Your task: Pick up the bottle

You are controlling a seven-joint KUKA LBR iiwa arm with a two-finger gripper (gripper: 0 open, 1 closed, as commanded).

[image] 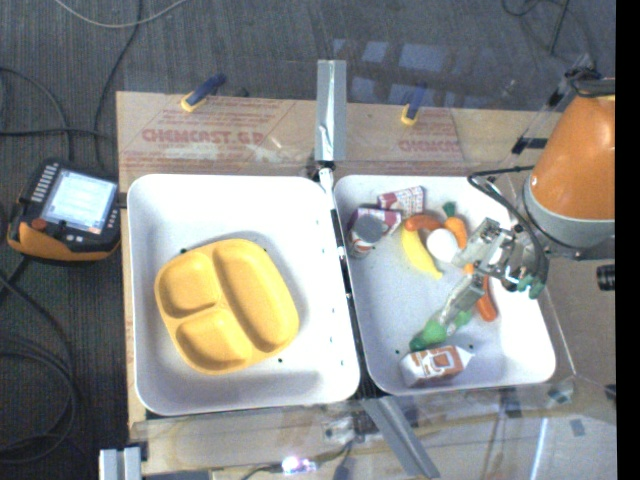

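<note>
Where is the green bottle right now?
The green bottle lies tilted in the right bin, just below the gripper and above the small carton near the bin's front edge.

yellow divided tray (226, 303) in left bin (150, 368), banana (420, 251), carton (435, 364)

Two white bins (150, 388), one yellow divided tray (227, 303), one green bottle (447, 320), one banana (420, 251), two small cartons (434, 364), two carrots (455, 227).

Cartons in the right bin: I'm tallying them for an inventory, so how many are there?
2. One carton lies at the right bin's far edge, near the can; the other carton lies at the near edge, below the green bottle. The arm may hide more.
</note>
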